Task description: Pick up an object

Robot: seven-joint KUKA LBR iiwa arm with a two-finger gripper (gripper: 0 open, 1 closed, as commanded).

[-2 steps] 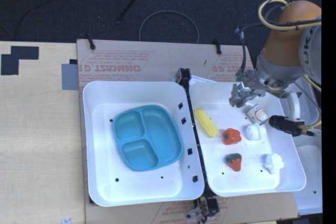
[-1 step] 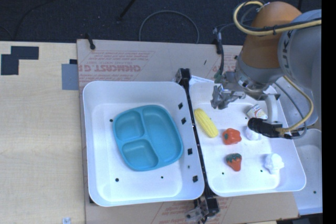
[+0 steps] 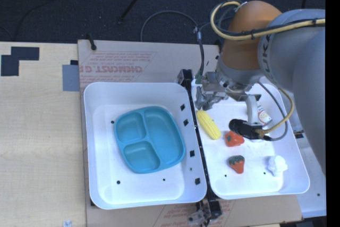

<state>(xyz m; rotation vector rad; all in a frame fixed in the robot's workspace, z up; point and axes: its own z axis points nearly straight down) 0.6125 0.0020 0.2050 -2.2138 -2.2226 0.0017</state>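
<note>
My gripper hangs over the back left corner of the right bin, close to the wall between the two bins. Just in front of it lies a yellow corn cob, pointing slantwise toward the bin's middle; its near end sits right under the gripper. Whether they touch cannot be made out. A red tomato-like piece rests to the right of the cob. Nearer the front lie a red strawberry and a small white crumpled thing.
The left bin holds a blue divided plate in its middle. The grey arm with its orange band covers the right bin's back right part. Cardboard lies under both bins.
</note>
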